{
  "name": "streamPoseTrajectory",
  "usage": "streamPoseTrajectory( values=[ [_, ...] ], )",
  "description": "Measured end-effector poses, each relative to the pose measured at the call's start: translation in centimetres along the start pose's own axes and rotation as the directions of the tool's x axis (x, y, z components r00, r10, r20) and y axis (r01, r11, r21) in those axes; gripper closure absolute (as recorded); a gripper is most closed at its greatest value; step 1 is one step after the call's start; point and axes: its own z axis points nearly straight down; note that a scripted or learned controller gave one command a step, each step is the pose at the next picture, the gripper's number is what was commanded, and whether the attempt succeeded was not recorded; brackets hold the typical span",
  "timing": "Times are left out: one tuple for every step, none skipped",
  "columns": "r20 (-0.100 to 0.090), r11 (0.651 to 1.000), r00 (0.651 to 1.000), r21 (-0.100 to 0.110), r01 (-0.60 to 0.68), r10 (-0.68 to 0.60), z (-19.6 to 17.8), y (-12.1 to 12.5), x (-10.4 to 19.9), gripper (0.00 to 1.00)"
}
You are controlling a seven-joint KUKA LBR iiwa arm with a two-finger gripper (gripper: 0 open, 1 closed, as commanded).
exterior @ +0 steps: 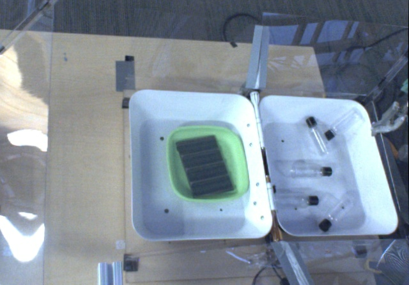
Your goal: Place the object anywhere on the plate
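Camera view looks down on a pale wooden table (77, 169) carrying two white bins set edge to edge. The left bin (137, 149) holds a green plate (175, 163), squarish with rounded corners, lying flat near the middle of the bin floor. On the plate lies a dark grey block (203, 166), ribbed across its top and turned a little askew to the plate's sides. It sits wholly inside the plate's rim, with green showing on every side of it.

The right bin (378, 178) holds five clear tubes with black caps, scattered and apart from each other. One tube (316, 135) lies near the far wall, its cap pointing away. A second tube (342, 123) lies just beside it, slanting toward the far right corner. A third tube (305, 169) lies across the middle of the bin, and a fourth tube (295, 200) lies below it, both with caps to the right. A fifth tube (335, 215) slants near the near wall.

A grey metal bar (257, 63) runs from the seam between the bins toward the table's far edge. A black cable (238, 23) loops on the dark floor beyond it. A small dark bracket (126, 74) sits on the table beyond the left bin's far left corner. Bright glare lies over the table's left side.

How the hand stands, open or closed, I cannot tell.
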Motion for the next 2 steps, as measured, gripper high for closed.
streamPoseTrajectory(
  values=[
    [-0.001, 1.000, 1.000, -0.007, 0.006, -0.006, -1.2, 0.2, 0.2, 1.00],
    [-0.001, 0.980, 0.980, 0.001, 0.201, -0.201, 12.1, -2.4, 3.5, 1.00]
  ],
)
